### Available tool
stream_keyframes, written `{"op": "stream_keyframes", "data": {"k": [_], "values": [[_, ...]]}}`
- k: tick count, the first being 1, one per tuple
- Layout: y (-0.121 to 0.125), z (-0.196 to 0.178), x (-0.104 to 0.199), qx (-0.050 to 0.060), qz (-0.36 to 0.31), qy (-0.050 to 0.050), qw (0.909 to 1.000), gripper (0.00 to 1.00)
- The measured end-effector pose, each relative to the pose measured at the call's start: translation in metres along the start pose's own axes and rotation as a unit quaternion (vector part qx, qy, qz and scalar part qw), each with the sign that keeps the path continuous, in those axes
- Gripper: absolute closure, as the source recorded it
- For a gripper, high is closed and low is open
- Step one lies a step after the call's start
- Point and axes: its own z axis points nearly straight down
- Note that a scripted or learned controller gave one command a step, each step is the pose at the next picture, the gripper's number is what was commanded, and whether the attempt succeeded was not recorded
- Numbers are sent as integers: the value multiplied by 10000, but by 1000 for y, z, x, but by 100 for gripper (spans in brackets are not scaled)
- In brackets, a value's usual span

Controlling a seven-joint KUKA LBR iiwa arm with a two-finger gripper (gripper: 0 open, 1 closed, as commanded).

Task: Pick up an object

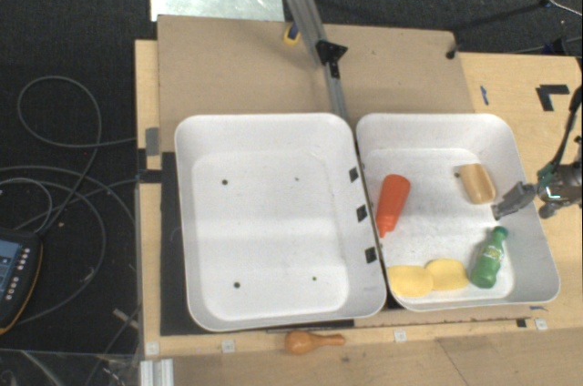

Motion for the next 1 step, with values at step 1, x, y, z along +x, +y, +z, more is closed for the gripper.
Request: {"op": "stream_keyframes", "data": {"k": [1], "values": [[1, -2, 0, -21, 3, -7, 10000, 0]]}}
